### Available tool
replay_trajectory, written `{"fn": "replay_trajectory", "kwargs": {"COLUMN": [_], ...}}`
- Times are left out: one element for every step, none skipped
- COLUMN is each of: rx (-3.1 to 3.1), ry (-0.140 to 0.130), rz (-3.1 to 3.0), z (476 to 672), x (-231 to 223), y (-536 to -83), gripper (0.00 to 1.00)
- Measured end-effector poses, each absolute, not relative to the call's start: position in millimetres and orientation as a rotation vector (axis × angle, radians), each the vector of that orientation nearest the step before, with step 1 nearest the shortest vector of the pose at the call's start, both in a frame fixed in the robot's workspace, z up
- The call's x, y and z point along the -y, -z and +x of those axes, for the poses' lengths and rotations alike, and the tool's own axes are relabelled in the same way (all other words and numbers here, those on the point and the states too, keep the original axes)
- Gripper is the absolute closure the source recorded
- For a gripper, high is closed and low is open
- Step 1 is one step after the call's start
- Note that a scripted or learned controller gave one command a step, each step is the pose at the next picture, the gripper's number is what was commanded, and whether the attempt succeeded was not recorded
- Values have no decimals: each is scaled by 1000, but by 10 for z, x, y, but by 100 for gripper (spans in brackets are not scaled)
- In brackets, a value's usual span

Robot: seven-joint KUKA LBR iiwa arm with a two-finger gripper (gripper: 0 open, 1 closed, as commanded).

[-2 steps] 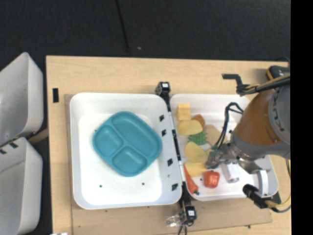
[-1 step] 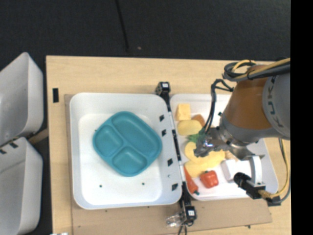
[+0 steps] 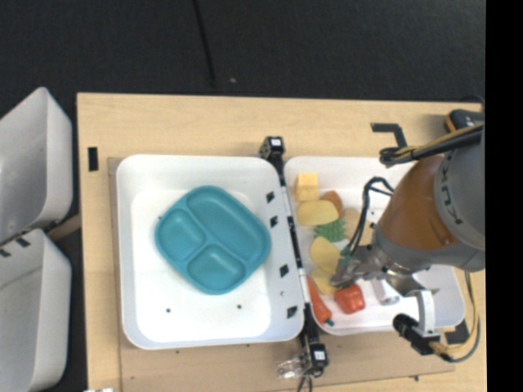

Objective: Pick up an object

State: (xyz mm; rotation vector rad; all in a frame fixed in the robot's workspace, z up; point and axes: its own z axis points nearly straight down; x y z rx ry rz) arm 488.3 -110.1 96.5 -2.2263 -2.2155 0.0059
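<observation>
The hand hangs low in the right bin, its fingers close around the top of a red toy pepper; a firm grip cannot be confirmed. An orange carrot lies at the pepper's nine o'clock, long axis running eleven to five. No writing is legible.

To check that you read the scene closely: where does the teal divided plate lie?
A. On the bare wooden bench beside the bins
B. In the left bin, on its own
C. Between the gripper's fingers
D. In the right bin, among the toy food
B: the teal divided plate lies flat inside the left bin, while the toy food sits in the right bin.
</observation>
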Motion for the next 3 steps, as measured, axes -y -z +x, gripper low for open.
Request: {"fn": "replay_trajectory", "kwargs": {"rx": [2236,2222,2218], "ry": [15,1,-3], "rz": [-2218,-2224,-2226], "z": [4925,4900,4890], "x": [540,630,1066], "y": [-2072,-2008,-1864], "gripper": [100,100,100]}}
